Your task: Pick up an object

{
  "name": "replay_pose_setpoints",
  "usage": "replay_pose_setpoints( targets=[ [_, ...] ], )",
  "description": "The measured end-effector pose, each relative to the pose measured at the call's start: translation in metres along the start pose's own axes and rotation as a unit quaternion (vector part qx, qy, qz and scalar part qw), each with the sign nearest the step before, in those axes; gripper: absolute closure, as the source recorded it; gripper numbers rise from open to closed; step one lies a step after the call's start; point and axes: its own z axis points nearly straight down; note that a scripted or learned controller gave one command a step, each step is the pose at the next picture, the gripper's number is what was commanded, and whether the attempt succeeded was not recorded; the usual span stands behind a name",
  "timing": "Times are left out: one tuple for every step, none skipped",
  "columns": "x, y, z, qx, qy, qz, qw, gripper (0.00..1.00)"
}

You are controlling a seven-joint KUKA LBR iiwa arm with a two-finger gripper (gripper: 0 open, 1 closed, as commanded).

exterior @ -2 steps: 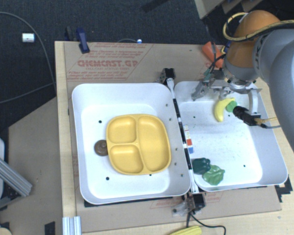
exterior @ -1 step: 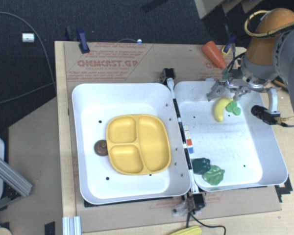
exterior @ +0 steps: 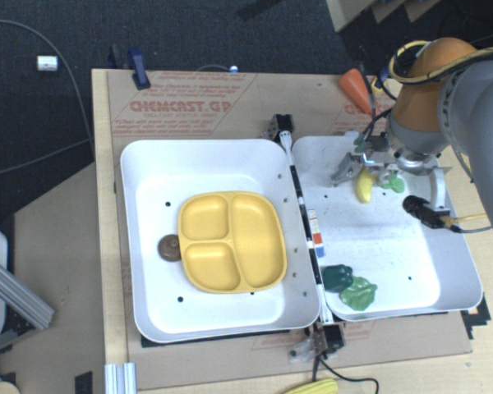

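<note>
Arm reaching down over a small yellow object in the right bin

From the fixed overhead camera, the gripper [exterior: 370, 173] is hanging near the far edge of the right bin [exterior: 444, 298], fingers spread wide, gripping nothing. The yellow object [exterior: 365, 188] is lying directly below them, its long axis running toward the near edge. A green toy [exterior: 351, 286] is sitting at the near-left corner; a yellow plate [exterior: 230, 242] is occupying the left bin [exterior: 144, 220].

Brown round object [exterior: 169, 248] in left bin: right part hidden under yellow divided plate [exterior: 232, 241]; identity unclear. Arm [exterior: 464, 89] cut off at right frame edge. Gripper [exterior: 376, 175] fingertips overlap yellow object [exterior: 365, 189]; grasp not discernible. Yellow item [exterior: 312, 387] cut by bottom edge.
</note>
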Motion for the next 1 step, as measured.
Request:
replay_pose_setpoints(
  targets=[
    [-0.0004,-0.0013,-0.0100,0.004,0.001,0.001,1.0000,1.00]
  ],
)
